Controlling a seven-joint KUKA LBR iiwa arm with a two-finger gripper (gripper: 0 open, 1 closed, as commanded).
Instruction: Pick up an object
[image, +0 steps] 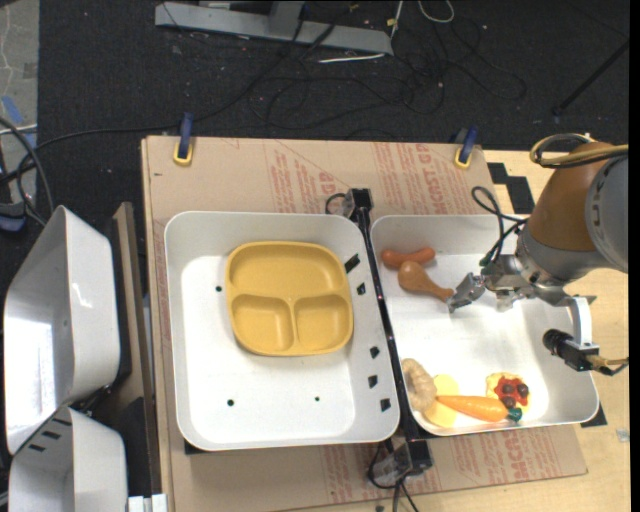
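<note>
The right bin (500, 340) holds several toy foods. An orange-red sausage (408, 257) lies at its far left, with a brown drumstick (422, 281) just in front of it. Along the near wall lie a beige lump (418, 385), an orange carrot (472, 406) and a yellow piece topped with red berries (508, 389). My gripper (468, 294) hangs low over the right bin, right beside the drumstick's thin end; nothing is visibly held in it. The grey arm (570, 225) reaches in from the right.
A yellow divided plate (290, 298) lies in the left bin (200, 380). A black ridge (372, 300) divides the two bins. A black-tipped white bracket (572, 345) hangs off the arm over the right bin's right side. Grey tubs (60, 300) stand at the far left.
</note>
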